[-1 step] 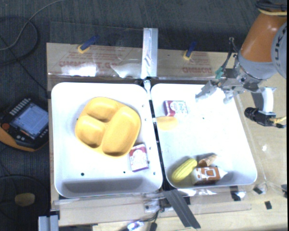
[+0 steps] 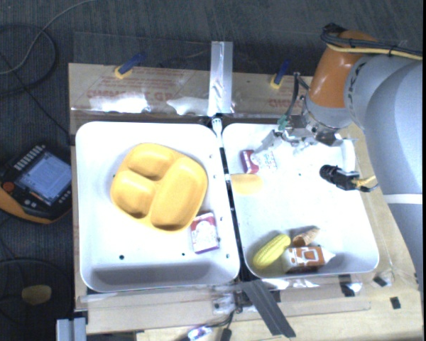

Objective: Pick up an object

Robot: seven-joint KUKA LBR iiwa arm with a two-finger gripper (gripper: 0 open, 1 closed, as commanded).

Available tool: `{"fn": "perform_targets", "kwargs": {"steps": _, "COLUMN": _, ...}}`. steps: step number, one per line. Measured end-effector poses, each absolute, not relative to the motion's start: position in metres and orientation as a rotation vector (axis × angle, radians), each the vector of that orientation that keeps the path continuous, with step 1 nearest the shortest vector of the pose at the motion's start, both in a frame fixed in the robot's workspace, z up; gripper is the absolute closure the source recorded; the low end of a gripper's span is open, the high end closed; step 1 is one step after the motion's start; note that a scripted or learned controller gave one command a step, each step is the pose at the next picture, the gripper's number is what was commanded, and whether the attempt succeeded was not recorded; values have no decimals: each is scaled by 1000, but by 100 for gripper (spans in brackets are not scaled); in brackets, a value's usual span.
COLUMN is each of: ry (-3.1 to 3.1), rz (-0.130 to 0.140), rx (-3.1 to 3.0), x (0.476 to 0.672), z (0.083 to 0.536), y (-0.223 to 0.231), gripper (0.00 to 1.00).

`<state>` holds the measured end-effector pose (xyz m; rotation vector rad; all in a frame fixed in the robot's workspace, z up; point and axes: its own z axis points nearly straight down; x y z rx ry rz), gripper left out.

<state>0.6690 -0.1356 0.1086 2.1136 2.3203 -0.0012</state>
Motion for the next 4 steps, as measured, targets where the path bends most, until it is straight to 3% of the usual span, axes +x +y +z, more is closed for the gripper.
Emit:
{"fn": "perform_targets", "kwargs": {"steps": 1, "ry": 2339, "rz": 9, "rx": 2059, "x": 675, "z": 100, "y": -104, "gripper": 0}}
{"fn": "perform_targets", "kwargs": {"steps": 3, "ry": 2547, "rz": 5, "rx": 1816, "x": 673, "z": 101, "y": -110, "gripper": 0}}
{"fn": "perform_targets", "kwargs": {"steps": 4, "ry": 2542, "rz": 11, "rx": 1808, "x": 676, "z": 111, "y": -109, "gripper": 100}}
